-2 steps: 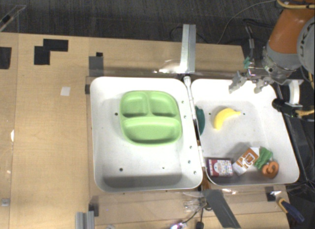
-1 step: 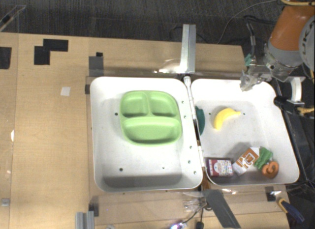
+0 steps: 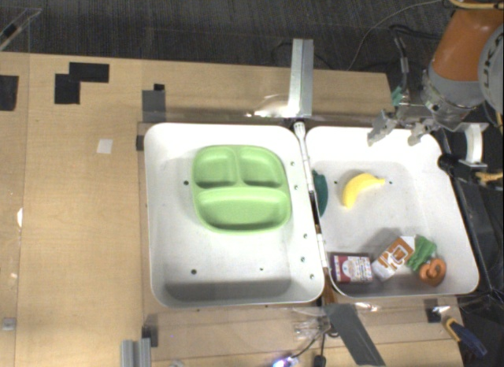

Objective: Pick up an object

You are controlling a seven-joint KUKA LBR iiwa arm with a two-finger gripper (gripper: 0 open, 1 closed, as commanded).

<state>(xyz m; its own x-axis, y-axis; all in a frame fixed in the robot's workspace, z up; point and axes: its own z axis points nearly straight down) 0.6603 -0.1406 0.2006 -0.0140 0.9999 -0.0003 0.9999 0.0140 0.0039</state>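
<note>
Over the far right corner of the right bin point(image 3: 449, 200), the gripper point(image 3: 399, 131) hangs from the grey arm point(image 3: 472, 42) with its orange band, reaching in from the right. Its two fingers point(image 3: 379, 133) point down and are spread apart with nothing between them, their tips just above the bin's far rim.

Nearest to the tool inside that bin lies a yellow banana point(image 3: 361, 188), curved, resting apart from the walls on the white floor, a little toward the near side from the gripper. A dark green item point(image 3: 320, 192) sits against the bin's left wall, partly hidden by the divider between the two bins; I cannot tell what it is.

Along the near wall of the same bin a cluster gathers: a small dark maroon packet point(image 3: 352, 268), a white and orange carton point(image 3: 396, 256) touching it, and a toy carrot point(image 3: 429, 259) with green leaves just beside the carton in the near right corner.

Farther away, the left bin point(image 3: 169, 200) holds a light green divided tray point(image 3: 239, 187), lying flat near its middle. Both bins sit side by side on the pale wooden bench point(image 3: 71, 216).
</note>
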